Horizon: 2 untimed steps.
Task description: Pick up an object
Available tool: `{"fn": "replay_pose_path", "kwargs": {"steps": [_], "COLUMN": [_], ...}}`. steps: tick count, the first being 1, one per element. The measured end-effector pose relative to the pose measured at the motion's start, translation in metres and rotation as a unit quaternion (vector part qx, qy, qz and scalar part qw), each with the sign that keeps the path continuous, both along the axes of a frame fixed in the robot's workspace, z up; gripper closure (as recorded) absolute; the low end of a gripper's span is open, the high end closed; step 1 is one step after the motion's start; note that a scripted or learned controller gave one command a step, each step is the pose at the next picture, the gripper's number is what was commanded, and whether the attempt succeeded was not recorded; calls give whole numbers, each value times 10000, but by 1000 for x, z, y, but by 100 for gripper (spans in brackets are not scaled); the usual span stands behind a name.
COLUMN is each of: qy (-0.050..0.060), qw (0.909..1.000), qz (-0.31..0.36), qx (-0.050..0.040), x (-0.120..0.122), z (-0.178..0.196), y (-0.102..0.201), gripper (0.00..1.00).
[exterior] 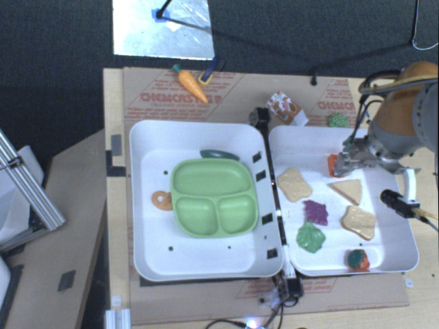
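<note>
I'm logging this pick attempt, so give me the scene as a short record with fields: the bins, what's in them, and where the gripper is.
left bin: green divided plate, small orange ring beside it
right bin: toast-like slices, purple piece, green leafy piece, red-and-green piece
gripper: over right bin's far side, by a red item
outside the bins: toy carrot on the bench

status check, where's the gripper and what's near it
Gripper low in right white bin. At small red-orange piece. Tan wedge slice just below.
</note>
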<state>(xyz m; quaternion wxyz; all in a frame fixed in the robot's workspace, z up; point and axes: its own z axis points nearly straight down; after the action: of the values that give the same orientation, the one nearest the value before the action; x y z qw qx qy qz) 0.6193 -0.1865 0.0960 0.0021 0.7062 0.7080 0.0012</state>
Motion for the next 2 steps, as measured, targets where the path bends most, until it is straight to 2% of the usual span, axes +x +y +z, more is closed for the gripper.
{"fn": "replay_pose_path", "kwargs": {"steps": [1, 2], "qy": [-12, -11], "qw": [10000, 10000], "qz": [-15, 8], "qx": [-4, -6], "x": [-3, 3], "z": [61, 110], "y": [-7, -15], "gripper": [100, 100]}}
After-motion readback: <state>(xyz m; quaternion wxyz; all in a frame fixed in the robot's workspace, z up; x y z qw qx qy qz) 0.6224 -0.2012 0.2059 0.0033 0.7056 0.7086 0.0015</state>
